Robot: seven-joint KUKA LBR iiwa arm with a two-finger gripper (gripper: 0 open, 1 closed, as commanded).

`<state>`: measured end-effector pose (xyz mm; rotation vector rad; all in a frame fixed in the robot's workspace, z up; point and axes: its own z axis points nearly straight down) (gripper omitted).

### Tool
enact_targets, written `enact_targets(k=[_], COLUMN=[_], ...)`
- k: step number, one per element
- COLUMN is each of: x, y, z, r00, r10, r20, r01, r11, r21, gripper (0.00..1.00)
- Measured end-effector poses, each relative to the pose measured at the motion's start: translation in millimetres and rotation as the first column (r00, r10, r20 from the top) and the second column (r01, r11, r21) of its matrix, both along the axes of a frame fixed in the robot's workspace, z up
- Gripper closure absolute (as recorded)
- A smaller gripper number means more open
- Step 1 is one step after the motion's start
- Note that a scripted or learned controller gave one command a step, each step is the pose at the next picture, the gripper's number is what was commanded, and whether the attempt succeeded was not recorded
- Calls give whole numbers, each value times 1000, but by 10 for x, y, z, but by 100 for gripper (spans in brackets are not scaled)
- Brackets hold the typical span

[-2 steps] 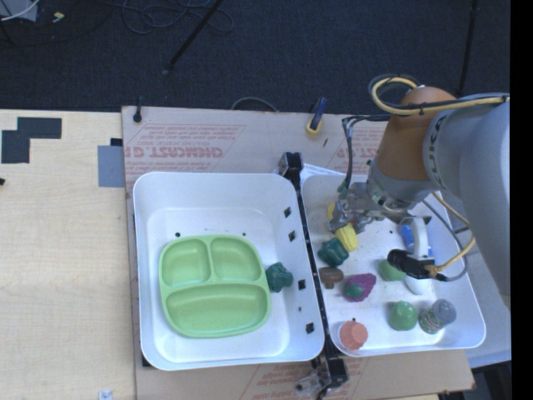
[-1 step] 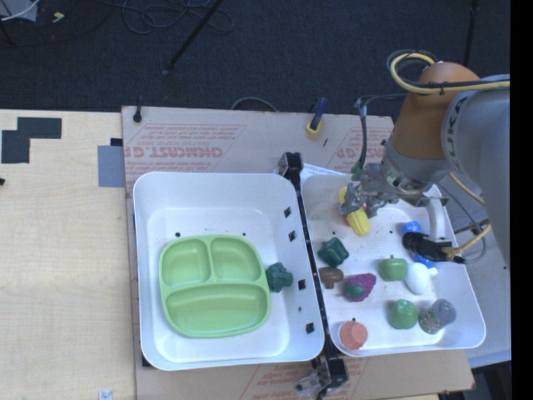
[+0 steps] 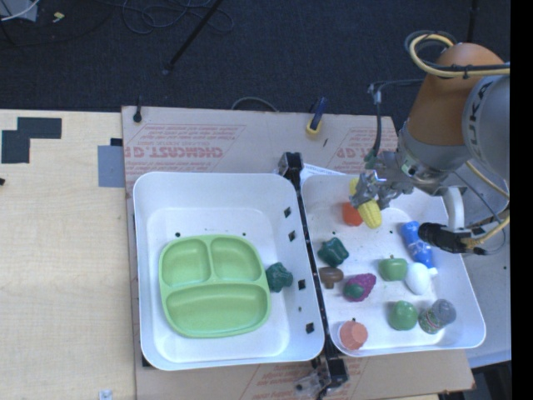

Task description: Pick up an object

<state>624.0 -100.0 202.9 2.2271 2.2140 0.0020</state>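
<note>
My gripper [image 3: 372, 195] hangs over the far left part of the right bin [image 3: 466, 340]. Directly under it lie a yellow toy [image 3: 371, 216] and an orange toy [image 3: 351, 214], side by side. The gripper looks close to the yellow toy, and I cannot tell whether it touches it. Elsewhere in this bin lie a blue bottle [image 3: 414, 240], a dark green toy [image 3: 333, 251], a brown piece [image 3: 331, 276], a magenta piece [image 3: 359, 287], a green apple [image 3: 393, 267] and a white egg shape [image 3: 419, 278].
The left bin [image 3: 154, 215] holds a light green divided plate [image 3: 215, 294] and a dark green toy [image 3: 278, 276] by its right wall. Near the right bin's front edge lie a green ball [image 3: 403, 315], a grey speckled ball [image 3: 437, 315] and a pinkish-orange piece [image 3: 354, 334].
</note>
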Motion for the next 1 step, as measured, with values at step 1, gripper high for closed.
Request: enact_targets(k=[1], x=[1], y=[-9], z=[256], r00=[1000], r10=[4], r20=[-2], r01=[-4], r11=[1000], r21=[0], gripper=[100])
